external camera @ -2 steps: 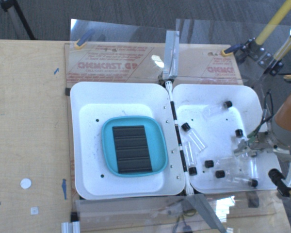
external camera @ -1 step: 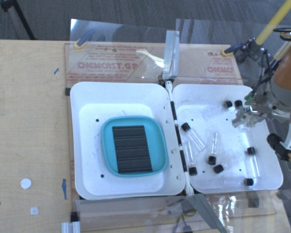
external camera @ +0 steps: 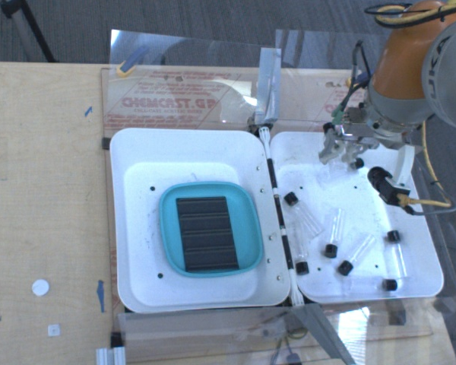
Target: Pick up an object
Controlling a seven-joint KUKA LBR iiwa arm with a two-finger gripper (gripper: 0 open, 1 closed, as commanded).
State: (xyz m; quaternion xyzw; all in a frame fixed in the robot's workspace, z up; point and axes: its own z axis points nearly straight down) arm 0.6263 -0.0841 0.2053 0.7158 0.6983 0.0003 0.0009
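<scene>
While the arm hangs over the far part of the right bin [external camera: 422, 276], its gripper [external camera: 340, 149] sits low near that bin's back wall, and how far the fingers stand apart cannot be told; nothing is seen between them. Clear vials with black caps lie scattered on the right bin's floor toward its near side, apart from the gripper: about six can be counted, among them one vial [external camera: 334, 233] near the bin's middle, another vial [external camera: 354, 254] just beside it, and one more vial [external camera: 396, 249] by the bin's outer wall. A black cable [external camera: 387, 187] from the arm drapes over the bin between the gripper and that outer wall. Bare floor lies around the gripper. Beside the right bin, the left bin [external camera: 129, 204] holds one teal tray [external camera: 169, 226] with a dark ribbed block [external camera: 207, 233] in it. Both bins rest on the table [external camera: 38, 166].
</scene>
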